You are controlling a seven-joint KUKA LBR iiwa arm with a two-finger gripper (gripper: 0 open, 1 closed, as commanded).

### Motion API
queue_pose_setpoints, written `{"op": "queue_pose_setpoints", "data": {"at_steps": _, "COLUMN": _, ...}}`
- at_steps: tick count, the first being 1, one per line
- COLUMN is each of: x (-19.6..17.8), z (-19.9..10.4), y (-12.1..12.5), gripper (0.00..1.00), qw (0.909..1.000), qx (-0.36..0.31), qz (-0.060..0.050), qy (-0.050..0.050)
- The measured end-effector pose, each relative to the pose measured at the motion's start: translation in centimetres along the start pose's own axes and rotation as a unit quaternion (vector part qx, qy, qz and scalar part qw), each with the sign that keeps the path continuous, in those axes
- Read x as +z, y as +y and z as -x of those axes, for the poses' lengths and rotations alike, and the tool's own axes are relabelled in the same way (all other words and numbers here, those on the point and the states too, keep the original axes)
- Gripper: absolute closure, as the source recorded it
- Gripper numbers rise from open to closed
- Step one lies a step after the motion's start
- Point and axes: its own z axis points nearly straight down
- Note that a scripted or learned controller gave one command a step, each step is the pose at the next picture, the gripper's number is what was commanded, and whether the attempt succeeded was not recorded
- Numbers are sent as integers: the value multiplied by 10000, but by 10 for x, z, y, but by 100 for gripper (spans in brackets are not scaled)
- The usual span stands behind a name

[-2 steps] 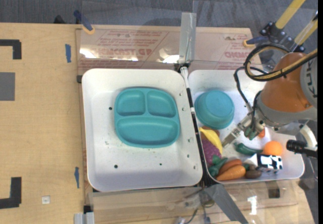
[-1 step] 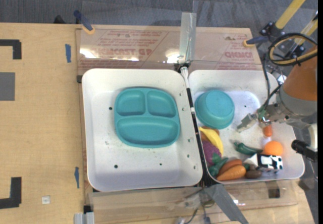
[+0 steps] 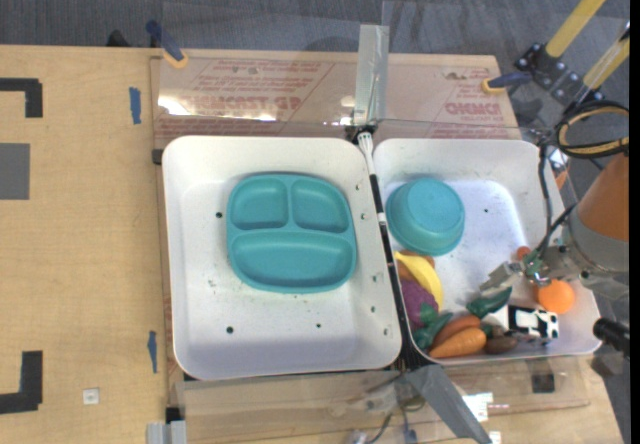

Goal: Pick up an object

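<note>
Gripper (image 3: 528,270) hovering low in right bin (image 3: 500,194), finger state impossible to tell, carrot (image 3: 462,338) lying beside it, long axis running left-right, green top pointing left.

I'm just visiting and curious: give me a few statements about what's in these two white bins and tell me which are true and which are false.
1. The divided plate lies in the left bin. True.
2. The blue bowl sits in the left bin. False: it is in the right bin.
3. A banana lies just below the bowl in the picture. True.
4. The plate is red. False: it is teal.
5. A carrot lies near the right bin's front edge. True.
</note>
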Motion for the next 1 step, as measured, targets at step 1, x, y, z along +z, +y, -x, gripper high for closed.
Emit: {"op": "queue_pose_setpoints", "data": {"at_steps": 1, "x": -10, "z": 8, "y": 0, "gripper": 100, "qw": 9999, "qx": 17, "qz": 32, "qy": -125}}
